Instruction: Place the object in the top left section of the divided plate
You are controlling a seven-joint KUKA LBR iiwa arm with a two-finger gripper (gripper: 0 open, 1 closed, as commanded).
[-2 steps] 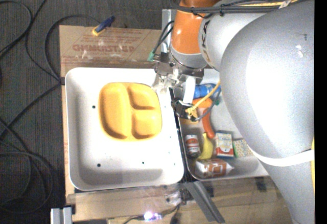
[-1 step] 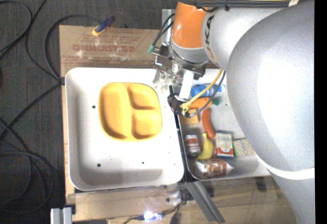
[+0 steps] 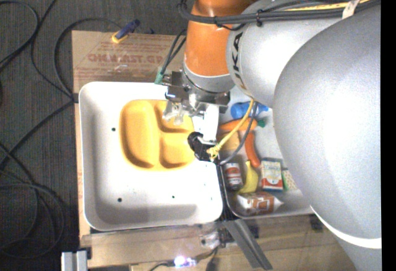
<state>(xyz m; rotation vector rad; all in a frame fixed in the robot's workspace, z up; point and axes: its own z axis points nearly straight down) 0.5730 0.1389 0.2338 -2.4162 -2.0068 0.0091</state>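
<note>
Judging the risk: a misplaced drop is the main hazard, since the gripper (image 3: 176, 109) hangs over the near-right rim of the divided plate (image 3: 154, 133) rather than over a section's middle; a release here could land on a divider ridge or roll into the wrong compartment.
Second risk: contact between the wrist cabling (image 3: 213, 149) and the plate's right edge could shove the plate across the left bin (image 3: 111, 202), because the cables hang just beside that edge.
Third risk: nothing may be carried at all, in which case the placing would be empty.
Gripper state: it cannot be told whether the gripper is released or clenched; the tool is seen from above and is too blurred.
Task object: no object can be made out at the gripper; which item is meant cannot be told. Packaged goods (image 3: 260, 180) are seen in the right bin (image 3: 297, 205), to the gripper's right and nearer the camera.
Plate: yellow, lying flat in the left bin, directly below and to the gripper's left.
Arm pose: the arm (image 3: 322, 90) is reached in from the right, the orange band (image 3: 213, 28) is set above the wrist, and the tool is pointed down at the plate.
Surface: cardboard (image 3: 117, 56) is seen beyond the gripper, under the left bin.
</note>
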